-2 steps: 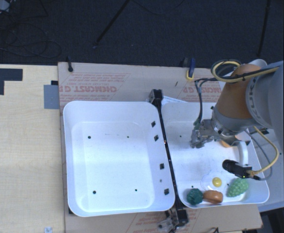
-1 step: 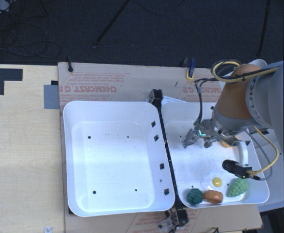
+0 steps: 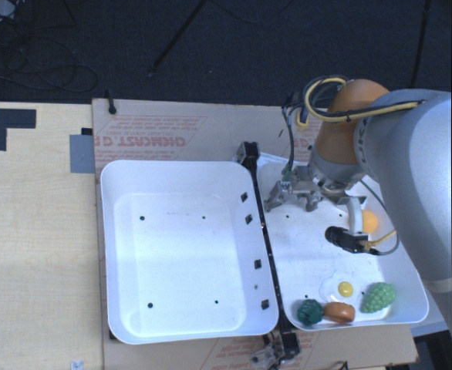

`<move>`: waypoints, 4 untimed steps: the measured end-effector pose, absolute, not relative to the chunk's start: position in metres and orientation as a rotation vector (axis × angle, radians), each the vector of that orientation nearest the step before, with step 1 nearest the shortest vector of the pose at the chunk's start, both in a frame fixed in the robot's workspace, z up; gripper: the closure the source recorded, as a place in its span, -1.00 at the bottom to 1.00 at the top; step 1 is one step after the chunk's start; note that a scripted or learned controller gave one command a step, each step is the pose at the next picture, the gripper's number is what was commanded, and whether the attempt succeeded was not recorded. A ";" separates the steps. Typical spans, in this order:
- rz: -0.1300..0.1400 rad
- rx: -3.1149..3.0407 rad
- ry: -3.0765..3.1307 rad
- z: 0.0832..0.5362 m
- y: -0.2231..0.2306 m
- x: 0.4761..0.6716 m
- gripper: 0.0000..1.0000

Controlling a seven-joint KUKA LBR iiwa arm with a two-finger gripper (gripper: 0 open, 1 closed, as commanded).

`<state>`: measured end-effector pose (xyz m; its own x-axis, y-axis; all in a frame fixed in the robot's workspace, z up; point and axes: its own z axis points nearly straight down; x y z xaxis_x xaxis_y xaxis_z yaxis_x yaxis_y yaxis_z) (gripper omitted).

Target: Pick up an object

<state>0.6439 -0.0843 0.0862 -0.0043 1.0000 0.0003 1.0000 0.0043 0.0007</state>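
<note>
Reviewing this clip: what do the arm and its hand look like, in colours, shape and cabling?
The arm is a thick, rounded grey body with an orange band above the wrist. Yellow and dark cables loop out beside that band. Below it sits a small metallic grey hand with thin fingers, over the right white bin. A short black cylindrical part juts out lower down.

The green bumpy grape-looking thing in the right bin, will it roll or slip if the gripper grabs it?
The green grape cluster looks like rounded, knobbly plastic, so fingers may slip off its bumps. It sits against the bin's corner wall, likely blocking rolling but crowding a grasp.
</note>
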 end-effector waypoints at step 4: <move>-0.008 2.231 2.219 0.240 -0.144 0.550 1.00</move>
